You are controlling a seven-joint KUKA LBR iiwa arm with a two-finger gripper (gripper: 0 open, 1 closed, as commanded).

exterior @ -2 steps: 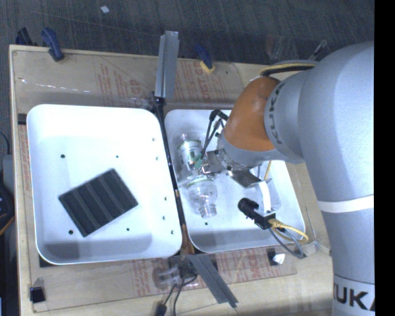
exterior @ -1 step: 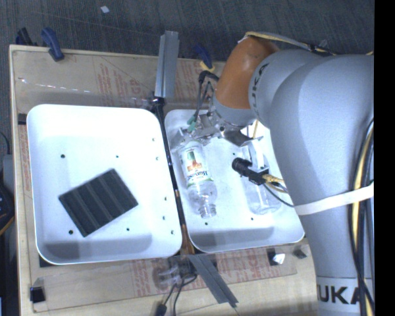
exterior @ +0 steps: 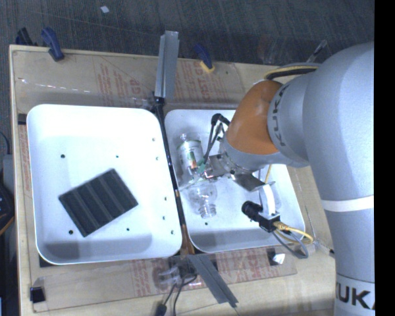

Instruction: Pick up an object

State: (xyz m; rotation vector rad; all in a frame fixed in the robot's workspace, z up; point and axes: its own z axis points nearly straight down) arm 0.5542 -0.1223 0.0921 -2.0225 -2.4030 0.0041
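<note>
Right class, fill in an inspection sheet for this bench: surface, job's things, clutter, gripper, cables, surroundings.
Surface: wooden bench bearing left bin and right bin, side by side.
Job's things: can and clear bottle in right bin; dark ribbed slab in left bin.
Clutter: nothing seen.
Gripper: gripper low in right bin between can and bottle; grasp unclear.
Cables: yellow cable near wrist.
Surroundings: blue clamps at back edge; dark floor.

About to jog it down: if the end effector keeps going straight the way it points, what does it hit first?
Probably the clear plastic bottle lying in the right bin, just beside the end effector. Depth is unclear from above; the small can lies close too.
</note>
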